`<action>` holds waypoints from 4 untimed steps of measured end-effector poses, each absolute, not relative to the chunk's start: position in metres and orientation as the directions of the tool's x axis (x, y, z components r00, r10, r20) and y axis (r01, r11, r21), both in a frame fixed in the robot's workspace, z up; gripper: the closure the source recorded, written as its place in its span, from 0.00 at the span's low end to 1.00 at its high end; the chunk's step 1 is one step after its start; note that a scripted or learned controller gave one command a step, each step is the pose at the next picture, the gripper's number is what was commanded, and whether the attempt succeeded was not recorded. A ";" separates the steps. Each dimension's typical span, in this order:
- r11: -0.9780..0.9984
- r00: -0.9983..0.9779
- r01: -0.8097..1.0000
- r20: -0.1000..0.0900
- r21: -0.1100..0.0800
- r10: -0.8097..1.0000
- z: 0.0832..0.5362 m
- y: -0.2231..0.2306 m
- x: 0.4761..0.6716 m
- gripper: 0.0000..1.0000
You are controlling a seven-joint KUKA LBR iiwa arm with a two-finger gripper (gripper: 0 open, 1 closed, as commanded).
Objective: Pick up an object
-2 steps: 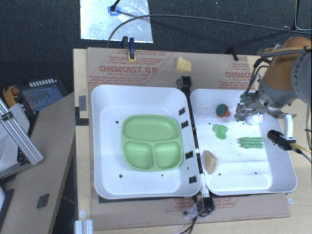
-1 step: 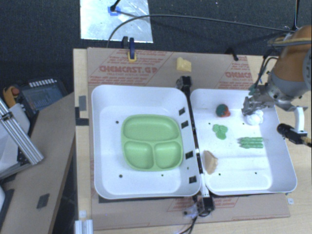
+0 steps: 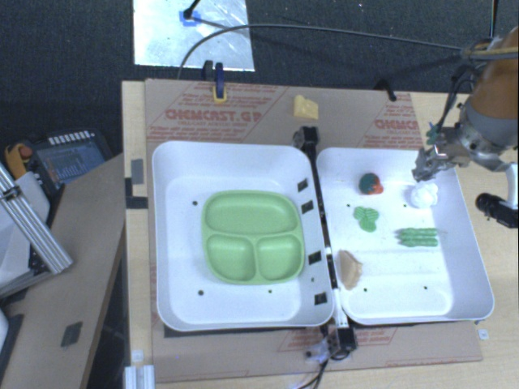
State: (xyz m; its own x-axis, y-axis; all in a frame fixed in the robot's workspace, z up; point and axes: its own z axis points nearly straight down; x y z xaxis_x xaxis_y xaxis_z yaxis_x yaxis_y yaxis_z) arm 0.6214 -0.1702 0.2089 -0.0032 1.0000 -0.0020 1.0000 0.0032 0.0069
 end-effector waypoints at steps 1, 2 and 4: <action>0.004 -0.004 1.000 -0.002 0.008 1.000 0.256 -0.172 0.630 1.00; 0.009 -0.009 1.000 0.002 0.000 1.000 0.242 -0.117 0.617 1.00; 0.010 -0.010 1.000 0.003 -0.002 1.000 0.234 -0.001 0.596 1.00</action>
State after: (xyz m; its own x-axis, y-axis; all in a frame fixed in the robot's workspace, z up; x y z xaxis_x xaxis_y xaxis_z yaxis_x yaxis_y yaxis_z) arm 0.5963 -0.0007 0.2337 -0.0103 0.9999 0.0032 0.9999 0.0103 -0.0015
